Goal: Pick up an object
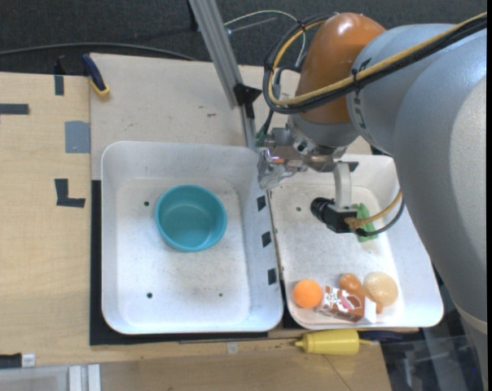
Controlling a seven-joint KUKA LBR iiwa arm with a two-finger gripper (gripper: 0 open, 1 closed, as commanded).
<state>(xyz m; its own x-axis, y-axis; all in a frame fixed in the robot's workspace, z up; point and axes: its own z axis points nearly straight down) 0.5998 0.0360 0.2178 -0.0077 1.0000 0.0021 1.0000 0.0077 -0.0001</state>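
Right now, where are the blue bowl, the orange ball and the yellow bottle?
Blue bowl [191,217]: camera view, on its inside bottom, in the left bin.
Orange ball [307,293]: camera view, on its top, in the right bin.
Yellow bottle [334,342]: camera view, mid-body, lying on the bench.

The two shallow white bins [124,218] look like matt plastic, their floors scuffed and speckled with dark marks. The teal round bowl [191,217] has a smooth, softly shining plastic surface. The pale bench top [34,218] reads as light wood grain, matt, with dull grey and black tape patches. The arm's orange band [340,55] is glossy and catches highlights, while its grey shell [441,129] is smooth with a satin sheen. The small orange ball [307,293] looks smooth and matt.
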